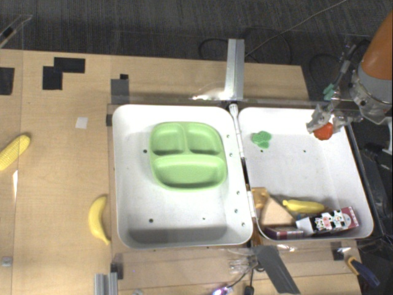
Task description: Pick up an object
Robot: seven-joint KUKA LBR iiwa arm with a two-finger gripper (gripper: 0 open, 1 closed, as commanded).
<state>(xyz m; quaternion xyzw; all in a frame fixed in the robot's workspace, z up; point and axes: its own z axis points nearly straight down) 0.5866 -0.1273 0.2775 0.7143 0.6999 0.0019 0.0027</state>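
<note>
Bins: you have two shallow white bins side by side, the left bin (123, 183) and the right bin (356, 165), split by a metal divider (236, 134)
Left bin contents: one light green plastic divided tray (187, 154) with three compartments, lying flat near the bin's middle
Right bin contents: one small green crumpled piece (261, 139) near the upper left; along the lower edge you can count one tan wedge-shaped block (274, 214), one yellow banana-shaped toy (303, 206), and one printed red, black and white packet (331, 220), crowded together and touching
Bench items: one yellow corn-cob toy (13, 152) at the far left edge and one yellow banana toy (98, 219) just beside the left bin's outer wall, both on the wooden bench (61, 183)
Arm: you see one grey arm with an orange band (377, 57) coming in from the right
Claw: the two-finger gripper (323, 126) sits over the upper right corner of the right bin, closed narrowly around a small red-orange rounded object (324, 132)
Task thing: the small red-orange rounded object shows between the fingertips, well apart from the pile along the lower edge and across the bin from the green piece
</note>
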